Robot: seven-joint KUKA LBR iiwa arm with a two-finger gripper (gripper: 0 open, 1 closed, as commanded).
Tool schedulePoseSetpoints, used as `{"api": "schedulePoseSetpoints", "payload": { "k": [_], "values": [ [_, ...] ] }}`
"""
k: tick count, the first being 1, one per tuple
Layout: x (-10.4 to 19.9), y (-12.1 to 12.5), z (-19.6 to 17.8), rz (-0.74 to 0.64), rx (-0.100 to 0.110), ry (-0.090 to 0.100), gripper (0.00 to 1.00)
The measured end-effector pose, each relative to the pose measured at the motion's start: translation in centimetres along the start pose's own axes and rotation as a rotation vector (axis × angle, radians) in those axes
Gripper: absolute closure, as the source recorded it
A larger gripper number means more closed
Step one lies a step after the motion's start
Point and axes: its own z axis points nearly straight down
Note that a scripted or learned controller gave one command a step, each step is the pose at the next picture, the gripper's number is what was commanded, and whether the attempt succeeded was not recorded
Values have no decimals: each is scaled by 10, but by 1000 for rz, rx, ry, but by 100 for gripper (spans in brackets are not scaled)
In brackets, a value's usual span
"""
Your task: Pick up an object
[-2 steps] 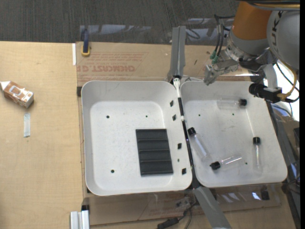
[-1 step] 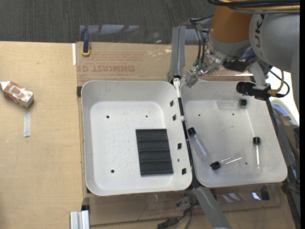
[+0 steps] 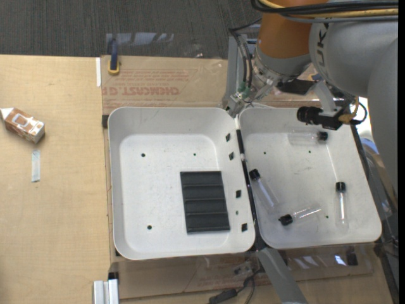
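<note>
Arm (image 3: 329, 37) above the far edge of the right bin (image 3: 370, 230), tubes lying loose on the bin floor.

The arm's grey body and orange band sit over the top right, and whether the jaws are open or closed cannot be told. In the right bin lie clear tubes with black caps: one (image 3: 261, 187) near the left wall, one (image 3: 299, 216) toward the near side, one (image 3: 342, 201) upright along the right side, and one (image 3: 307, 136) near the far wall. The left bin (image 3: 117, 170) holds a black ribbed block (image 3: 204, 201). A small box (image 3: 24, 125) rests on the table (image 3: 50, 233), well apart from both bins.
</note>
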Motion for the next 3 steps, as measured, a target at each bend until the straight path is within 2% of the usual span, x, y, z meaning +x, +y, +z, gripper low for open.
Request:
{"api": "schedulePoseSetpoints", "payload": {
  "k": [1,2,3],
  "values": [
    [-2,-1,-9,3,0,-2,100],
    [-28,-21,-4,190,0,0,100],
    [4,3,5,168,1,0,100]
  ]
}}
